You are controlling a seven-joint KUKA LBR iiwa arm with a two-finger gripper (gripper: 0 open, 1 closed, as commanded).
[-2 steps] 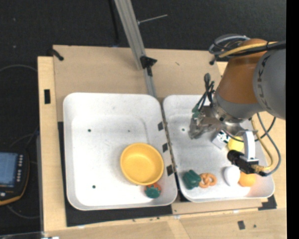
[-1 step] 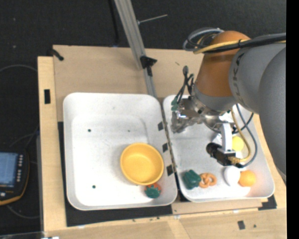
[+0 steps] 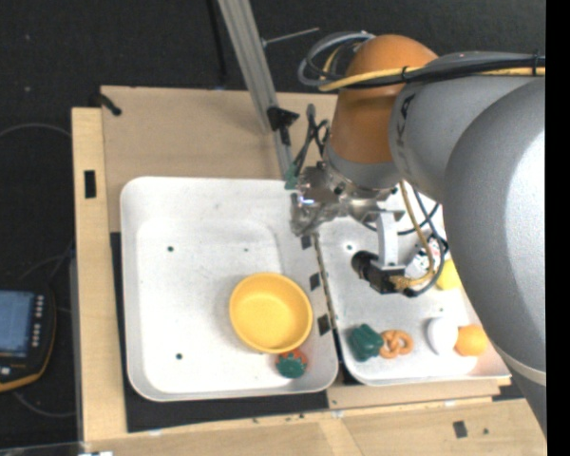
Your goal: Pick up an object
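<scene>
Camera view, 1 frame.

The gripper (image 3: 306, 218) sits low over the ridge where the 2 bins meet, on the far half of that ridge. The wrist and its orange band (image 3: 370, 112) cover it from above. I cannot tell how far open it is, or what, if anything, it has hold of.

Left bin (image 3: 171, 226): a yellow bowl (image 3: 271, 312) stands upright. It is nearer the camera than the gripper, slightly to the gripper's left in the view, and apart from it. A small green-and-orange toy (image 3: 292, 363) lies at the bowl's near rim, farther from the gripper than the bowl. I cannot tell whether it touches the bowl.

Right bin (image 3: 347, 255): 4 items lie in a row along the near wall, well apart from the gripper. Running rightward in the view:
- a dark green lump (image 3: 364, 342)
- an orange pretzel-shaped ring (image 3: 395, 343), just beside the lump
- a white rounded piece (image 3: 440, 333)
- an orange piece (image 3: 470, 340), partly under the arm (image 3: 494, 207)

A yellow item (image 3: 447, 274) shows at the arm's edge, to the gripper's right in the view. Its shape is not readable.
</scene>
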